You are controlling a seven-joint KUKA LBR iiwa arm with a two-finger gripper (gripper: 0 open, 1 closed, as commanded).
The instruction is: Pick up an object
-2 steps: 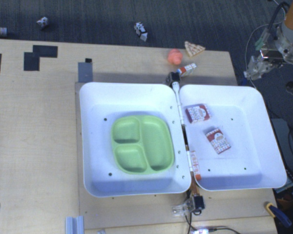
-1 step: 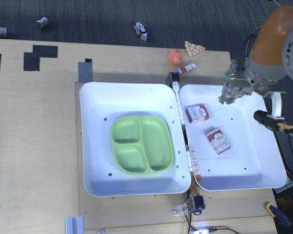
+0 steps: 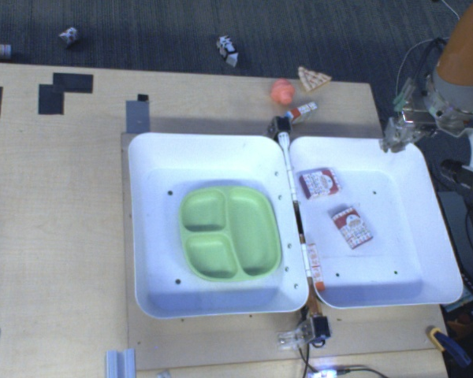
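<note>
While nothing is being lifted yet, the green divided plate (image 3: 229, 232) is sitting flat in the left bin (image 3: 150, 211), nearest the bottom of the view. Across the divider, the right bin (image 3: 402, 235) is offering two small red-and-white packets: one (image 3: 352, 227) is lying near the middle, the other (image 3: 319, 183) is resting just beyond it, closer to the divider. Both are lying flat and apart from each other. Further back, the gripper (image 3: 396, 136) is hovering at the right bin's far corner, well clear of either packet, and whether its fingers are apart or together cannot be told from here. This looks like the approach stage. Next, the arm is going to need to swing inward over a packet, line up, and descend. Beyond the bins, an orange ball (image 3: 282, 92) is sitting on the bench.
</note>
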